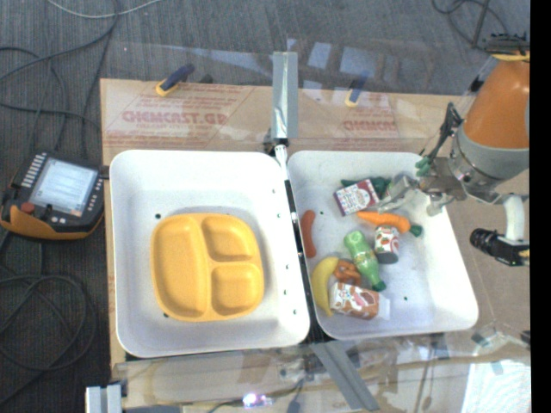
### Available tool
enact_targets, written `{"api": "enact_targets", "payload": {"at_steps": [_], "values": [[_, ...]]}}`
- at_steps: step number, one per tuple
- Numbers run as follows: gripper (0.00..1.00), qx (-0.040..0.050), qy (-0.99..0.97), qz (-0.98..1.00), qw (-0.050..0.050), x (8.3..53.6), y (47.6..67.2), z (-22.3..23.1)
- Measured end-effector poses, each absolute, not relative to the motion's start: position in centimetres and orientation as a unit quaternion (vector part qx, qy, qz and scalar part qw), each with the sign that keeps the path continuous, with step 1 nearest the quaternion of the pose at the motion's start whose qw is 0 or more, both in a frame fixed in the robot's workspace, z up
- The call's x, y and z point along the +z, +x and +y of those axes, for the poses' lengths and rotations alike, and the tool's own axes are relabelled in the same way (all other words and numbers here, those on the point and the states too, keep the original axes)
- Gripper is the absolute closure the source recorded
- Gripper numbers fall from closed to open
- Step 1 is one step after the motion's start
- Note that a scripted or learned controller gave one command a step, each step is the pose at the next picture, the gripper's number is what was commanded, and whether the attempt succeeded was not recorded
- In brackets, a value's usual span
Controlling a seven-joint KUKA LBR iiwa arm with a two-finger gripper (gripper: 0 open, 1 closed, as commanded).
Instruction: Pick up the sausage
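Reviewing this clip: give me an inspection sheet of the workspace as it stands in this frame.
Surface: two white bins, left bin and right bin, on a cardboard-covered bench.
Job's things: sausage lies by the right bin's left wall, untouched.
Clutter: yellow tray in left bin; banana, green bottle, carrot and small cartons in right bin.
Grippers: gripper over the right bin's upper part, near the carrot.
Cables: loose on the floor.
Surroundings: pendant left of the bench.
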State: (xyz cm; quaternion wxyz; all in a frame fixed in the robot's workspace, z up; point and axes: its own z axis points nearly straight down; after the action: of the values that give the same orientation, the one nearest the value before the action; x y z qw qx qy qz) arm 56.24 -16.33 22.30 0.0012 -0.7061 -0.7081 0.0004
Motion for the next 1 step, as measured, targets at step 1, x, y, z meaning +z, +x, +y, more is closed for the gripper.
{"api": "enact_targets", "payload": {"at_steps": [1], "values": [[0.0,0.0006,-0.803,-0.596,0.004,12.33,64.98,-21.53]]}}
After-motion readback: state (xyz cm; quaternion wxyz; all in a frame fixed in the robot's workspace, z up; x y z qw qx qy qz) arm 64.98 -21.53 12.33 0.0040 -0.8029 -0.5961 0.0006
